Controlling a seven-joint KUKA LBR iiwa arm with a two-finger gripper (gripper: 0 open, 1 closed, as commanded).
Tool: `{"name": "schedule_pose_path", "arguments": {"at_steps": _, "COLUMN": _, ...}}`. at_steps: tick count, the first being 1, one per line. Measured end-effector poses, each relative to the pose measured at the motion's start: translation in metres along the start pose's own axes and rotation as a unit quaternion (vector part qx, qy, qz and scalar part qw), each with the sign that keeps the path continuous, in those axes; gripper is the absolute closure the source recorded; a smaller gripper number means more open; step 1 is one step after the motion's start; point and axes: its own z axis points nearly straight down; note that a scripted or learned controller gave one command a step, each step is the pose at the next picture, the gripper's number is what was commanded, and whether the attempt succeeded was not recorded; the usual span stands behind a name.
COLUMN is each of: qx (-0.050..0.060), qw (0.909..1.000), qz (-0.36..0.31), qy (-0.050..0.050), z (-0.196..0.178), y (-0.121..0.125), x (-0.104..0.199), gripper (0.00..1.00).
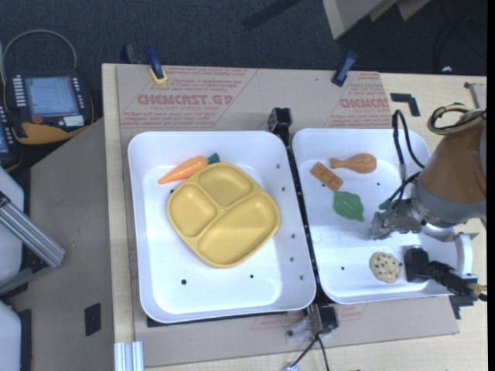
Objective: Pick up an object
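In the right bin (340, 284) lie a drumstick (354, 162), a brown waffle piece (326, 177), a green leafy piece (349, 205) and a round cookie (384, 266). My gripper (384, 224) is low over the right bin, just right of the green piece and above the cookie. Nothing shows between its fingers. In the left bin (155, 269) a yellow divided plate (223, 213) sits with an orange carrot (182, 169) at its upper left edge.
The arm with its orange band (459, 172) covers the right bin's right side. A black divider (298, 207) runs between the two bins. Clamps (157, 66) stand at the board's far edge. A pendant (48, 99) lies off the bench at left.
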Motion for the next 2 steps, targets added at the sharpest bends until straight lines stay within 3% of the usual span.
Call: {"name": "schedule_pose_path", "arguments": {"at_steps": 2, "qx": -0.003, "qw": 1.0000, "qz": -0.002, "qy": -0.001, "z": -0.112, "y": 0.014, "x": 0.007, "gripper": 1.00}}
